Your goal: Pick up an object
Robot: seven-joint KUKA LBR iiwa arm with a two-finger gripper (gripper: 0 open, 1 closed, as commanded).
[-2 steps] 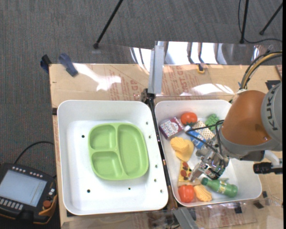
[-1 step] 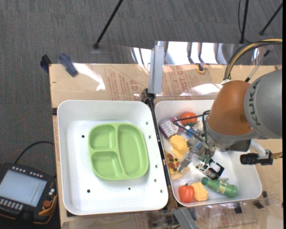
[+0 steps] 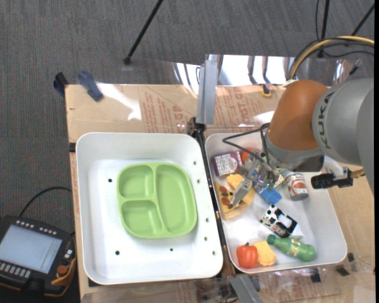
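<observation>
jaws unclear; gripper [image 3: 240, 194] over flat pizza slice [image 3: 229, 201].

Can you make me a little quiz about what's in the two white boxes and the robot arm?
1. True or false: the green divided plate lies in the left bin.
2. Which thing lies nearest the front edge of the right bin?
A. the small can
B. the green bottle
C. the purple packet
3. Fill in: the gripper reaches down over the ______ bin.

Key: 1 true. 2 B; the bottle lies on its side near the tomato. 3 right; the gripper is low among the toys by the pizza slice.
</observation>
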